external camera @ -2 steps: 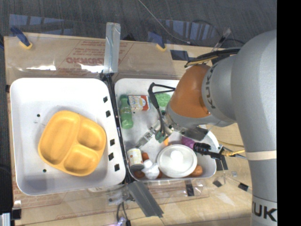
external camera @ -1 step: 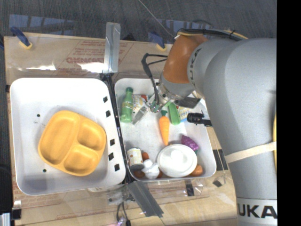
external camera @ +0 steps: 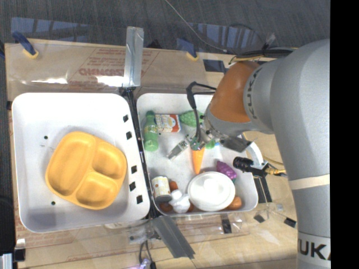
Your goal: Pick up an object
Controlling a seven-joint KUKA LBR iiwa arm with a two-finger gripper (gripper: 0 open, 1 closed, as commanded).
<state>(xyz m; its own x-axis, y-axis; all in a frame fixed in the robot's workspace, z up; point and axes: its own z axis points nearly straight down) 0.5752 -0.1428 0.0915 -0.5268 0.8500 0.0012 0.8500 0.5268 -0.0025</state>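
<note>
My gripper [external camera: 189, 144] hangs low over the middle of the right bin [external camera: 168, 102], and it looks open. One grey finger [external camera: 179, 148] splays to the left; the other sits by the leafy green top of an orange carrot [external camera: 197, 160]. The carrot lies on the bin floor, pointing toward the front. Nothing shows held between the fingers. A green bottle [external camera: 150, 133] and a red and white packet [external camera: 167, 122] lie to the gripper's left. The grey arm with its orange band [external camera: 233, 97] covers the bin's back right part.
A white bowl [external camera: 211, 190] lies upside down at the front, with a purple eggplant [external camera: 226, 170] behind it, a small can [external camera: 161, 186] to its left and an orange-red piece [external camera: 235, 202] at its right. The left bin [external camera: 28, 116] holds a yellow divided plate [external camera: 85, 168].
</note>
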